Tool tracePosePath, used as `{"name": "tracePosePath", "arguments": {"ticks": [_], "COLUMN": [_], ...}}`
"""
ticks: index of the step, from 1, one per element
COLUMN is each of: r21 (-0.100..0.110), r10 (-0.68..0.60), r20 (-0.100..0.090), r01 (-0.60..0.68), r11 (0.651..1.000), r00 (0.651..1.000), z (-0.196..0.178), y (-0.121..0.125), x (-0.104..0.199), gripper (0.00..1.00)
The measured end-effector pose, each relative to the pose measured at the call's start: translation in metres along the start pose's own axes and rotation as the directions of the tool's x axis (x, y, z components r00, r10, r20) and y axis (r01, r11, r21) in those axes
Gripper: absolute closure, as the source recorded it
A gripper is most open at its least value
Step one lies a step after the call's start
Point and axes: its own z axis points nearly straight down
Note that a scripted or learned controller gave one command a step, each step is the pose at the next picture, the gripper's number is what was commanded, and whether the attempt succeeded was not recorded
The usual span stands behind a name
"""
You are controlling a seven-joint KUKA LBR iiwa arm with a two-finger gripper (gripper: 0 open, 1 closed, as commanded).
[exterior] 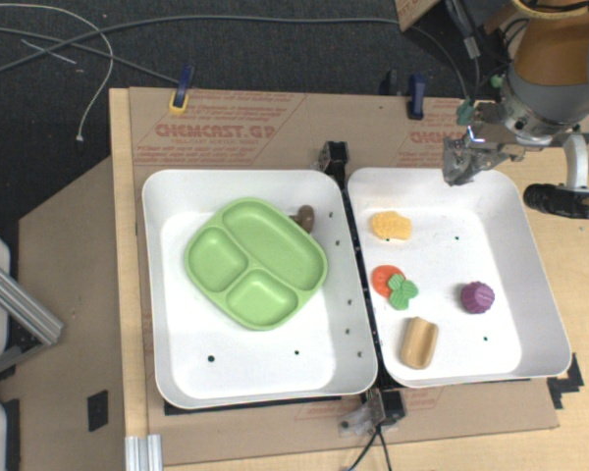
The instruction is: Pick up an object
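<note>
Camera view puts the claw (461, 168) up at the far edge of the right-hand bin (501, 361), hanging under the grey wrist and its orange band, right about over the bin's back rim. From up here the tip is a dark little cluster, and whether it is spread or pinched I cannot tell; nothing is seen held in it.

Now, what is on offer? Four pieces sit in that right bin. Nearest the claw is the yellow corn-like toy (392, 226), lying down and to the left of it in this view, toward the divider between the bins, its longer side running roughly across the bin. Further along the same side sits the red tomato with green leaves (394, 285), then the tan bread-like roll (419, 342) near the front rim, its long axis running front to back. The purple piece (477, 297) sits apart toward the right side, almost straight toward the front from the claw.

Over in the left bin (167, 263) lies a green divided plate (256, 262) with a small brown item (304, 218) touching its far edge.

My read: the yellow piece is the short trip, a slide leftward and a drop.
</note>
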Motion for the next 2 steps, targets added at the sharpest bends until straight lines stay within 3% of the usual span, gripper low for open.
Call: {"name": "tracePosePath", "arguments": {"ticks": [1, 2], "r21": [-0.012, -0.007], "r10": [-0.002, -0.001], "r20": [0.001, 0.001], "r01": [0.002, 0.001], "r11": [1.000, 1.000], "r00": [1.000, 1.000], "z": [-0.007, 0.037], "y": [0.002, 0.002], "x": [0.000, -0.006], "gripper": [0.00, 0.00]}}
